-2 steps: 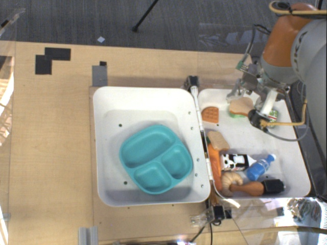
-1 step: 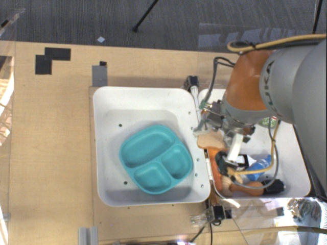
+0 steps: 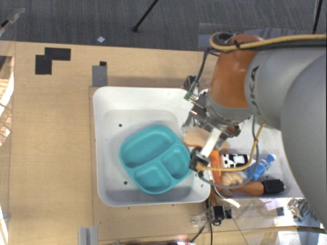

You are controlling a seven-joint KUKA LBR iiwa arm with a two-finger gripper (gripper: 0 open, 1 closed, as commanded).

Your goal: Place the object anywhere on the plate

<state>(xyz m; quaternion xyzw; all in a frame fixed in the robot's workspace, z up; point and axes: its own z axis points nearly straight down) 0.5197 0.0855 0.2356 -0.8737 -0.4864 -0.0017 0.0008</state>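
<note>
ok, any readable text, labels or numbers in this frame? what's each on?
None can be read.
Arm: dark marks on the grey casing beside the orange band, cut off and blurred.
Bottle: blue, label too small to read.
Black-and-white item in the right bin: pattern, no legible letters.
Black shapes on the bench: plain patches, not signs.

The arm (image 3: pixel 265 80) hides most of the right bin (image 3: pixel 271 200).

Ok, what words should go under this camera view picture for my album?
Grey-and-orange robot arm reaching over a pile of toys, beside a teal divided plate in a white bin.
</note>
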